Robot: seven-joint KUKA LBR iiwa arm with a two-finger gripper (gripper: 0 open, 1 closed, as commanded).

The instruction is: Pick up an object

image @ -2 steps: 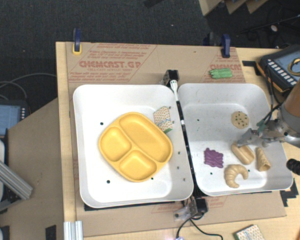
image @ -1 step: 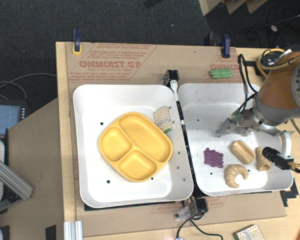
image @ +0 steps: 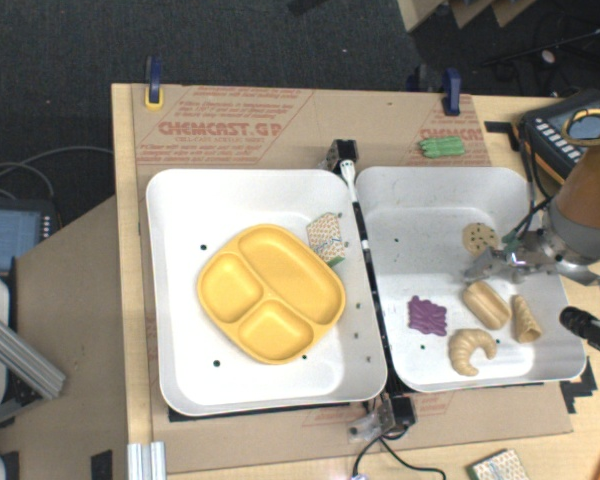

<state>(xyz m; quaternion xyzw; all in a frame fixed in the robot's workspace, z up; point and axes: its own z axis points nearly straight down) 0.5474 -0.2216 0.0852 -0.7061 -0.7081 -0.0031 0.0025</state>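
Observation:
The right bin (image: 420, 193) holds several toy foods: a round cookie (image: 477, 236), a tan bread roll (image: 485, 304), a ridged cone (image: 524, 319), a croissant (image: 471, 350) and a purple grape cluster (image: 427, 315). My gripper (image: 492, 262) reaches in from the right and hangs low between the cookie and the bread roll, close to both. Nothing can be made out in its grasp. The grey arm with its orange band (image: 585, 203) rises at the right edge.
The left bin (image: 175, 268) carries a yellow divided plate (image: 270, 293) with a small patterned piece (image: 326, 234) at its upper right corner. A green item (image: 442, 147) lies on the cardboard behind the right bin. Blue clamps (image: 155, 93) hold the board's back edge.

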